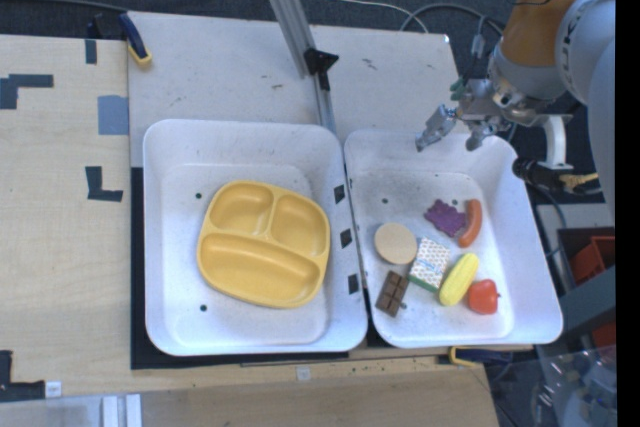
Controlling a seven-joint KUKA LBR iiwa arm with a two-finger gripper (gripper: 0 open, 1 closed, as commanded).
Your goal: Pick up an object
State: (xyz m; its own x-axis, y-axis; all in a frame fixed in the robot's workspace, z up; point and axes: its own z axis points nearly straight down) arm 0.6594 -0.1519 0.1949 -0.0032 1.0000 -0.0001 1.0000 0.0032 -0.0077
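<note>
While the hand (453,134) hangs spread and pinching nothing over the far edge of the right bin (520,215), the toy foods lie clustered at that bin's near end. Among them, a yellow corn (458,279) sits just beside a red tomato (483,296).

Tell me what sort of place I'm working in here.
Probably a robotics lab bench set up for grasping trials: two shallow white plastic bins side by side, toy food such as a yellow plastic corn cob, a yellow divided plastic tray, and loose black cables on dark carpet.
</note>
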